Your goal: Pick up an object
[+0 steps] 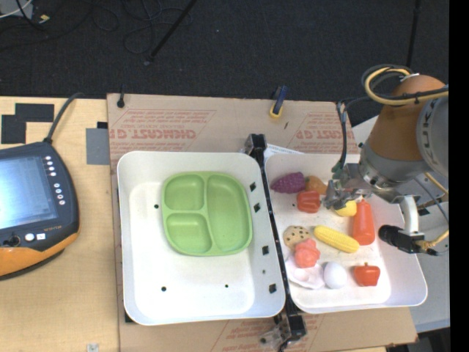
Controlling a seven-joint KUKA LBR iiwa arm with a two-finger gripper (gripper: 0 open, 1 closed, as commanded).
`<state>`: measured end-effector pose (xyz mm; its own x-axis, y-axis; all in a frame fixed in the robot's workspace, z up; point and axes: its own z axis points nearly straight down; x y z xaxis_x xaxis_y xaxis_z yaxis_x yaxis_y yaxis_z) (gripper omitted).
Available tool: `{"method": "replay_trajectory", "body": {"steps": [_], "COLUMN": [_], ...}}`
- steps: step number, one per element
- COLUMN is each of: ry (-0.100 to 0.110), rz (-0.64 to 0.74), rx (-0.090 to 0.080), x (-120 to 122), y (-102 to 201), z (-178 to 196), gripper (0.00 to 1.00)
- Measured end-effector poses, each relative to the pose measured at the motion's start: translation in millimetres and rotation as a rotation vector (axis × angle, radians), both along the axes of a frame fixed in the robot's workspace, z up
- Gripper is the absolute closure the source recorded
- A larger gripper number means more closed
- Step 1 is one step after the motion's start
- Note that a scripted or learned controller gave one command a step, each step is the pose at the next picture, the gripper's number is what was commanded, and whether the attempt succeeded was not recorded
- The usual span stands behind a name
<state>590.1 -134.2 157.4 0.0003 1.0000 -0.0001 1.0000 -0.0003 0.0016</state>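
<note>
The right bin (407,288) holds several toy foods: a purple grape bunch (288,182), a red piece (308,202), an orange carrot (363,223), a yellow corn cob (336,238), a cookie (296,235), a pink-red piece (307,254), a white egg (335,275) and a red pepper (366,273). My gripper (338,196) hangs low over the bin's back middle, just right of the red piece and right above a small yellow piece (347,210). The wrist hides what lies under it.
A green divided plate (206,214) lies in the left bin (146,284). A black divider (267,226) runs between the bins. A teach pendant (29,204) rests at the far left. A blue and yellow clamp (278,103) sits at the back edge.
</note>
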Motion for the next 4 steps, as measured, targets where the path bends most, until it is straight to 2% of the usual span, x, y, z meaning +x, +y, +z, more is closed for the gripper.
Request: {"method": "replay_trajectory", "body": {"steps": [1, 2, 4], "ry": [0.0, 0.001, 0.006], "rz": [-0.001, 0.0, 0.004], "rx": [-0.001, 0.0, 0.003], "x": [4, 4, -24], "y": [-6, -9, 86], "z": [44, 72, 85], "gripper": [1.0, 1.0, 1.0]}}
